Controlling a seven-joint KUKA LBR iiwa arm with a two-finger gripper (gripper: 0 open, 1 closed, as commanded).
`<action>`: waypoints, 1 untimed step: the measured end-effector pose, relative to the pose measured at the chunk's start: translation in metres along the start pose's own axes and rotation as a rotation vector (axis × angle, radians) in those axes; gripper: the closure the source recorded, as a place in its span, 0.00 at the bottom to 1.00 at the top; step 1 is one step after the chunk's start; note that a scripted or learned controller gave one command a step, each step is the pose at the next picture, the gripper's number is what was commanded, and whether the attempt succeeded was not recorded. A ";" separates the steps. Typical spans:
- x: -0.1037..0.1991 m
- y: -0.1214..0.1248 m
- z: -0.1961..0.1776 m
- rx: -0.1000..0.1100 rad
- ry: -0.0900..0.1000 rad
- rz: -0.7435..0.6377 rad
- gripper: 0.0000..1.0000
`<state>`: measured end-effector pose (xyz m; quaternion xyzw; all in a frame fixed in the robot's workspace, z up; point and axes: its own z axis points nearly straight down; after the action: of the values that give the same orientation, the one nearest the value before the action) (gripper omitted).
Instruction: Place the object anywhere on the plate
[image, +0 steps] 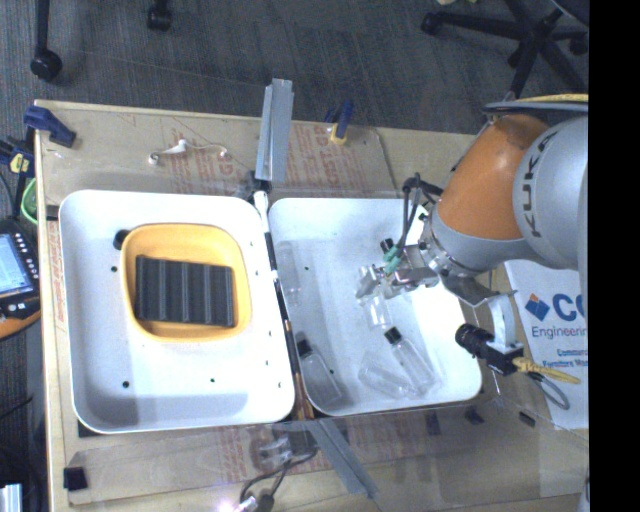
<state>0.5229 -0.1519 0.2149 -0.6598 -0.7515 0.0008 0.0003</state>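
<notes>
1. Tabletop (150, 135): pale wood, viewed at a slant.
2. Left white bin (90, 380): lies on the tabletop.
3. Right white bin (330, 225): just beside the left one, edges nearly touching.
4. Printed paper sheet (550, 320): at the right end.
5. Blue clamp (45, 122): on the far left corner.
6. Metal bar (273, 125): behind the bins' seam.

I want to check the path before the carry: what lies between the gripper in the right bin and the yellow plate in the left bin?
In the camera view, between the gripper and the yellow plate lie bare right bin floor, then the two bins' adjoining rims.
</notes>
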 end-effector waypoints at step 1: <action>0.060 0.083 0.024 0.001 0.002 -0.166 1.00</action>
<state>0.5971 -0.0819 0.1905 -0.5950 -0.8037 0.0007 0.0014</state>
